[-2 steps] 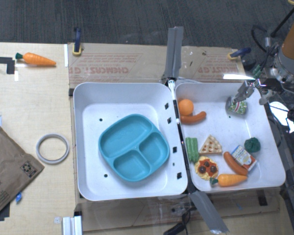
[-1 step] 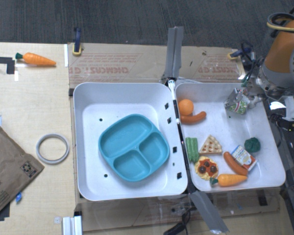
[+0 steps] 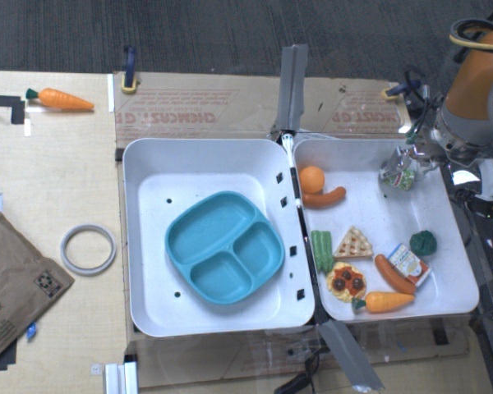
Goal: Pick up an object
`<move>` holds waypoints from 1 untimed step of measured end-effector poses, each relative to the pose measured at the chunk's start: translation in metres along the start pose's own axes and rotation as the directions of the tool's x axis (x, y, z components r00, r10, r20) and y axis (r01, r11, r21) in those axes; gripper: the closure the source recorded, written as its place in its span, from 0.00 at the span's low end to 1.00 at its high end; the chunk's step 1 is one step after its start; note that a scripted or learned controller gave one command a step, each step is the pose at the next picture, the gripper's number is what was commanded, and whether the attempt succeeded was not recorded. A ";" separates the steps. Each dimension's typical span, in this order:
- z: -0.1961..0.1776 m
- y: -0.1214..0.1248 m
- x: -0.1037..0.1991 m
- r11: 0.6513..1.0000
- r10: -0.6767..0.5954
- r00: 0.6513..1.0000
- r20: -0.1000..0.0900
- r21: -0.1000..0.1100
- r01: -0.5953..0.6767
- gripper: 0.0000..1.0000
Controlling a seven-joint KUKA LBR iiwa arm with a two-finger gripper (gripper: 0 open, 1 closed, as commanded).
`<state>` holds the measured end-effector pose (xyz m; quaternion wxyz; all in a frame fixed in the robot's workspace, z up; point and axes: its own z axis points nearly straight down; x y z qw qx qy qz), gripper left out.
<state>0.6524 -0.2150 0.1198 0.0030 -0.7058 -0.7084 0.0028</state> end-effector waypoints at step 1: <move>-0.090 0.007 0.055 0.997 -0.072 0.997 0.001 -0.005 0.072 1.00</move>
